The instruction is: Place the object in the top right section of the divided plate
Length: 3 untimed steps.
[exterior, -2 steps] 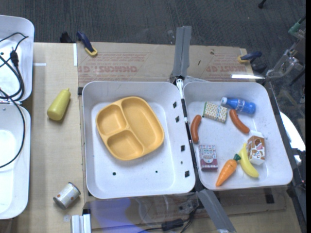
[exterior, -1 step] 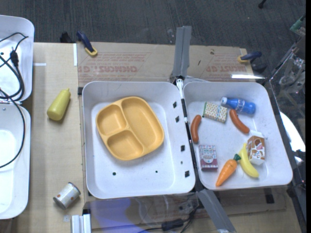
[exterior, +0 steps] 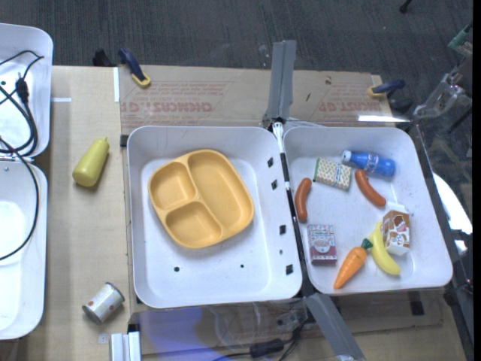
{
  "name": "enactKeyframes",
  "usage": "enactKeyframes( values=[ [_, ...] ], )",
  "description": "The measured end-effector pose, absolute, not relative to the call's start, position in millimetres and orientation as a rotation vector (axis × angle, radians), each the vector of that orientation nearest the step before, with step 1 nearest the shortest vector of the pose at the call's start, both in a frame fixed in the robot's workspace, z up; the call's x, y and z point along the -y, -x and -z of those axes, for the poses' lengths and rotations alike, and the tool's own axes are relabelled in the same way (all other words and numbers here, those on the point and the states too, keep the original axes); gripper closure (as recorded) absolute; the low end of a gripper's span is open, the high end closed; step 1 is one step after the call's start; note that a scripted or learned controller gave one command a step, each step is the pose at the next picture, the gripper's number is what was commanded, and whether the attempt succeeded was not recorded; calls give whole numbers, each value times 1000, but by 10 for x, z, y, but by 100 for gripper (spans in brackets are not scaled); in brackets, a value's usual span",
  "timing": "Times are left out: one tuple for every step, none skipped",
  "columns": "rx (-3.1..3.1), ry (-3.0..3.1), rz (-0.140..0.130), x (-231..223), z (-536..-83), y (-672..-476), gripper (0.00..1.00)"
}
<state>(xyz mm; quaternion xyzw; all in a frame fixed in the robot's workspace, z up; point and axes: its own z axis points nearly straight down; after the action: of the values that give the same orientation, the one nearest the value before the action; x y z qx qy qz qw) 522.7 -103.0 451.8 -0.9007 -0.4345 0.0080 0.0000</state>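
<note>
A yellow divided plate [exterior: 200, 198] lies in the left bin [exterior: 218, 277], turned at a slant, with nothing in its three sections. The right bin [exterior: 421, 277] holds the loose toy foods. They are a blue bottle [exterior: 370, 163], a cracker packet [exterior: 333, 173], two sausages [exterior: 302, 199] [exterior: 370, 188], a red box [exterior: 322, 244], a carrot [exterior: 349, 267], a banana [exterior: 385, 255] and a small carton [exterior: 396, 232].
On the bench left of the bins lie a yellow squeeze bottle [exterior: 91, 162] and a small can [exterior: 102, 302]. White trays with black cables [exterior: 19, 111] sit at the far left. Clamps [exterior: 134, 67] [exterior: 387, 89] grip the cardboard at the back. A grey divider bar [exterior: 282, 81] runs between the bins.
</note>
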Motion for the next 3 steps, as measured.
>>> enactKeyframes(
  values=[
    [1456,2784,-8,1518,-4398,-5472,0],
    [1460,2781,-15,1511,-4472,-5485,100],
    [1460,2781,-15,1511,-4471,-5485,0]
  ],
)
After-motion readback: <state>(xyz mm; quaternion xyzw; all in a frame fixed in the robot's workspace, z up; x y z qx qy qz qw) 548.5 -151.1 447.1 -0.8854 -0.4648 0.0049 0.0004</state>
